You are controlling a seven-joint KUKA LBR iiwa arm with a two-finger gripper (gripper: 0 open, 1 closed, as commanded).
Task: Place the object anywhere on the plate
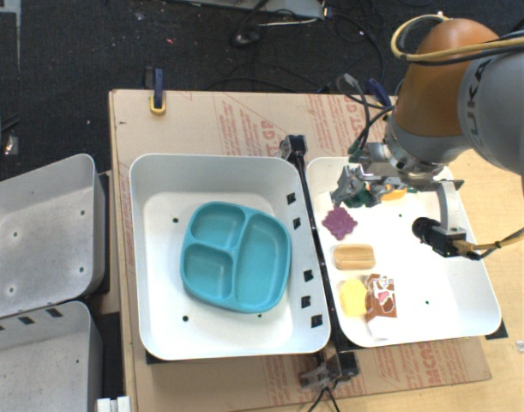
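Note:
A teal plate (237, 257) with three compartments lies in the left white bin (150, 230), with nothing on it. My gripper (356, 187) hangs low over the far left corner of the right bin (467, 294). It is just above a purple object (339, 222). A dark green piece (363, 199) and a yellow piece (395, 194) show right under the gripper. Whether either one is held is hidden by the wrist.
Nearer in the right bin lie a tan block (353, 257), a yellow object (352, 298) and a brown-and-white packet (382, 297). A black divider (311, 247) runs between the bins. Folded white trays (39, 230) sit at the left.

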